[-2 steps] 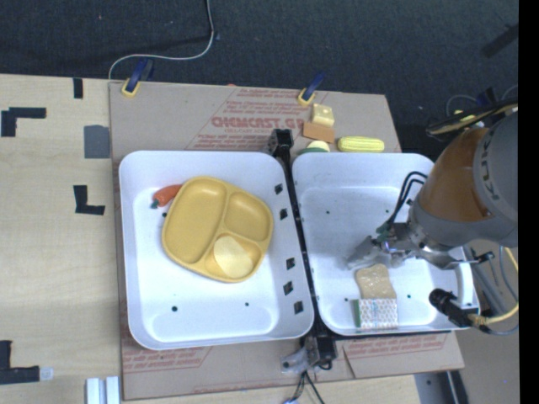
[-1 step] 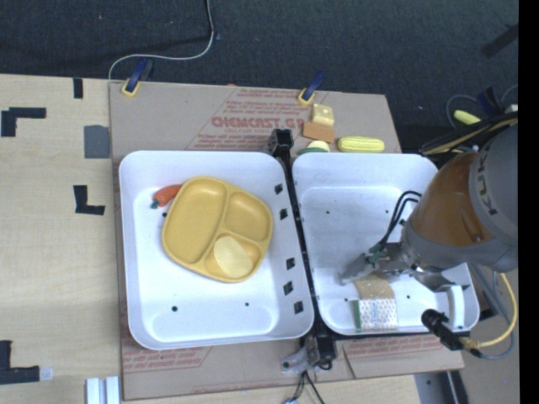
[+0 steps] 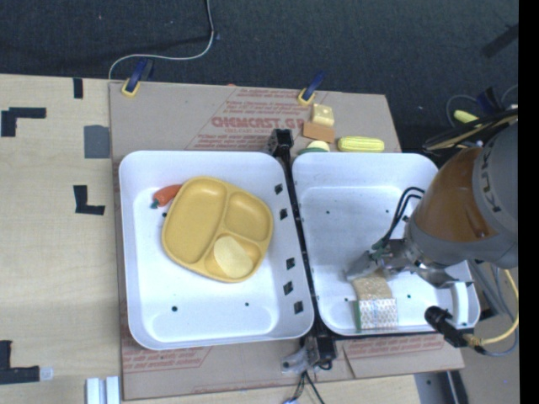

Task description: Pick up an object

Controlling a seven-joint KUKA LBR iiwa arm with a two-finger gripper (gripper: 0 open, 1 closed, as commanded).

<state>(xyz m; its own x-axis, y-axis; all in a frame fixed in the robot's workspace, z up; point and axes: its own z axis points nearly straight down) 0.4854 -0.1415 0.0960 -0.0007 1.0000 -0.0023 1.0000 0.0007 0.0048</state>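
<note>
In the right bin [image 3: 337, 183] a tan sponge-like block with a pale green patterned end [image 3: 375, 302] lies near the front wall. My gripper [image 3: 368, 266] hangs low just behind that block, at the end of the grey arm with the orange band [image 3: 450, 204]. The left bin [image 3: 139, 251] holds a yellow divided plate [image 3: 215, 225] with a pale round piece [image 3: 233, 256] in its front compartment. An orange-red carrot-like piece [image 3: 166, 194] peeks out at the plate's back left edge.
Behind the bins on the cardboard sit a tan wooden block [image 3: 320, 124], a yellow corn piece [image 3: 360, 145] and a small pale green item [image 3: 317, 147]. A black divider [image 3: 290, 225] runs between the bins. Cables lie at the right.
</note>
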